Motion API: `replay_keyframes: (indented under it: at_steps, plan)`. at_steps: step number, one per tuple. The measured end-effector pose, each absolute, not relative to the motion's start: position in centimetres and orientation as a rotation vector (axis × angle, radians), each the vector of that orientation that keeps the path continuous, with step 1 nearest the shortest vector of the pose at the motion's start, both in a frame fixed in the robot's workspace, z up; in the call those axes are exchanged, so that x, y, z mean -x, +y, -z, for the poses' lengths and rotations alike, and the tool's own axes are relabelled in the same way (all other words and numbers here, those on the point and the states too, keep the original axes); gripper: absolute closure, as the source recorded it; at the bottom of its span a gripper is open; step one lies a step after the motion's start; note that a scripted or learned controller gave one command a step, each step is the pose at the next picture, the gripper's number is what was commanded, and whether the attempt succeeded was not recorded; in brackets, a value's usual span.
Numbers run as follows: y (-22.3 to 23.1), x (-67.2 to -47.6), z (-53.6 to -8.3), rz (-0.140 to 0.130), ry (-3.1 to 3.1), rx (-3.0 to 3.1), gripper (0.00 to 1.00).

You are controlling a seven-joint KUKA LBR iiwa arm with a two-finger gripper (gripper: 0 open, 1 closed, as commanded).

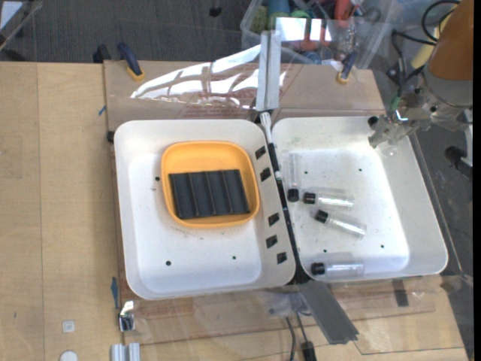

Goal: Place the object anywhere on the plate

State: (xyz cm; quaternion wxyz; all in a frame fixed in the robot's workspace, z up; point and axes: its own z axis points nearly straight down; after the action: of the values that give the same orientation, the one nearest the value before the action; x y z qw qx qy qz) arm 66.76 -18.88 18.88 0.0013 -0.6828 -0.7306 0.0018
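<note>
An orange square plate (169, 159) sits in the left white bin (143, 265). A black ridged rectangular object (209, 194) lies flat on the plate, covering most of its middle. My gripper (385, 130) hangs over the far right corner of the right bin (409, 224), well away from the plate and the black object. Nothing shows in the gripper. The arm's orange band (457, 47) is at the upper right edge of the camera view.
Several clear tubes with black caps (342, 223) lie in the right bin. A divider with black clips (272, 201) runs between the bins. A clear box of coloured items (323, 6) stands behind the bins.
</note>
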Motion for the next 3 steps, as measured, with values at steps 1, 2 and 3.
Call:
replay_keyframes:
  at_steps: [1, 2, 3]
  plan:
    - [-16.6, -66.8, -22.4, 0.0, -2.531, 1.864, 1.0]
    - [-15.1, -66.9, -23.6, 0.001, -2.808, 1.416, 1.0]
    - [-15.0, -66.9, -25.4, 0.002, -2.936, 1.131, 1.0]
